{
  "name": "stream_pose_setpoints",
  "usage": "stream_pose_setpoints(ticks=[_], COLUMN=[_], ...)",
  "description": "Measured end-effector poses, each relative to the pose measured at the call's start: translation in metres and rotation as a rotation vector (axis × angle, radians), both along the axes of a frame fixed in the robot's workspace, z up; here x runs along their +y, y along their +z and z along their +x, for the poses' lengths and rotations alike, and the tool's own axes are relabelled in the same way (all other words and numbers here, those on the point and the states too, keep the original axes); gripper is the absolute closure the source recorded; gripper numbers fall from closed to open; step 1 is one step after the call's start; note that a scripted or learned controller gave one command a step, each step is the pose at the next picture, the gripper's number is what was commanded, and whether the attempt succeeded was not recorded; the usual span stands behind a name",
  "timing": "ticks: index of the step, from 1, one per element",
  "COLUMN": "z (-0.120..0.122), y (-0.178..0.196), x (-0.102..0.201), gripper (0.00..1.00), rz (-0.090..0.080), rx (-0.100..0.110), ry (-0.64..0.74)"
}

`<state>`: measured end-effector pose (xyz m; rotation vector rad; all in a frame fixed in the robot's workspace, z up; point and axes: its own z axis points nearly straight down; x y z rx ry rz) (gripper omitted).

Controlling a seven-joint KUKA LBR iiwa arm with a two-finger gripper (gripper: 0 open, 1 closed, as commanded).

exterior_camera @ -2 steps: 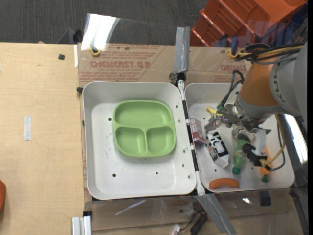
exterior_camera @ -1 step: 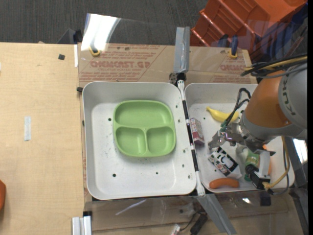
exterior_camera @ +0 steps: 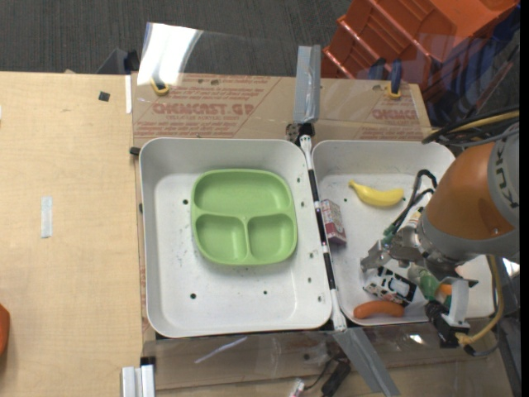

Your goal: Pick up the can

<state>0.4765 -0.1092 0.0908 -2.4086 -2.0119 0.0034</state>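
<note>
The can (exterior_camera: 332,222) lies on its side in the right bin (exterior_camera: 364,151), hard against the left wall beside the divider; its label shows pink and white. The gripper (exterior_camera: 395,273) sits low in the same bin toward the near right, apart from the can, among black-and-white clutter; whether it is apart or together I cannot tell from where I stand, and nothing is visibly held. A banana (exterior_camera: 377,193) lies toward the far side of that bin; an orange carrot-like piece (exterior_camera: 378,308) lies at the near edge, just beside the gripper; something green (exterior_camera: 430,285) shows under the wrist. The left bin (exterior_camera: 165,304) holds a green divided plate (exterior_camera: 245,216).

Judgement: the approach is not yet made; the arm should lift clear of the near clutter, travel left and toward the far side, then descend over the can's middle. The wall is the hazard; set the gripper across the can's short width, so that neither side fouls the wall; a glancing touch would likely roll it.
</note>
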Motion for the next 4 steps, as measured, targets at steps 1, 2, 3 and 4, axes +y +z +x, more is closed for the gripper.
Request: stream_pose_setpoints(ticks=[1, 2, 3, 4], z=[0.133, 0.176, 0.182, 0.183], y=[0.002, -0.005, 0.008, 0.109], x=[-0.074, -0.081, -0.078, -0.035], gripper=[0.00, 0.00, 1.00, 1.00], rz=[-0.003, -0.001, -0.005, -0.003], rx=[-0.002, 0.020, 0.000, -0.002], ry=[-0.047, 0.038, 0.043, 0.020])
